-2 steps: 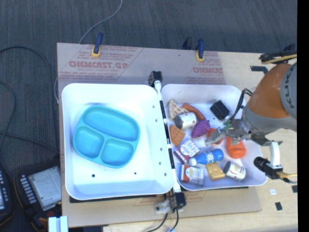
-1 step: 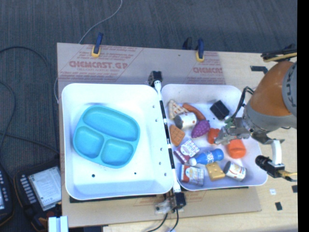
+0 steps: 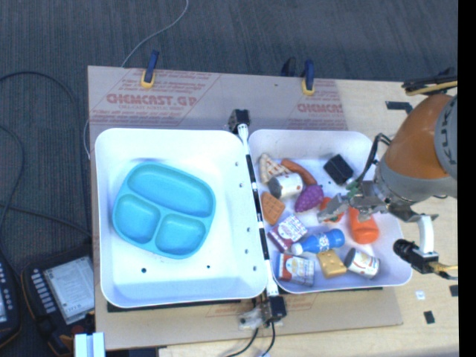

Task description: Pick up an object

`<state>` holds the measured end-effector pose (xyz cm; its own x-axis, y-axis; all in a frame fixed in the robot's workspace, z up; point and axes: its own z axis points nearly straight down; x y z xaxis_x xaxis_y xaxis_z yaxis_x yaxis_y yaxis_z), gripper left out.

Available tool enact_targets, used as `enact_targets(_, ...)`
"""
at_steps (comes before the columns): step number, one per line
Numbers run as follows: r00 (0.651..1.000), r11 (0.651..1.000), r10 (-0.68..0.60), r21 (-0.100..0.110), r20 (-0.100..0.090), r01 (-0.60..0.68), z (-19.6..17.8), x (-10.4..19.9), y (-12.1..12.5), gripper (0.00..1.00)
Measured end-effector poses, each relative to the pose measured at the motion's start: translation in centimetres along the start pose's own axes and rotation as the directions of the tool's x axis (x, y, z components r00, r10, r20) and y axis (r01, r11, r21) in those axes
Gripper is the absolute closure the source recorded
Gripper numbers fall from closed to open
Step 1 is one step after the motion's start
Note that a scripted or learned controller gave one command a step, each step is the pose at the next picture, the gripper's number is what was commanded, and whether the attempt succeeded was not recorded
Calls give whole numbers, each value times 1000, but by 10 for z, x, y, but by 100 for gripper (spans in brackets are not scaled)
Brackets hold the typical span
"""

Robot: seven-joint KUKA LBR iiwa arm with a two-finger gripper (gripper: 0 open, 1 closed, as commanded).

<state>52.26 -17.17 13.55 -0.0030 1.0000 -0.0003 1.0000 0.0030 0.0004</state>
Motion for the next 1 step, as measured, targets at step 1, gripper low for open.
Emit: enact_targets(1,1000,1000,-1,0,0,1,-9,0,1,100)
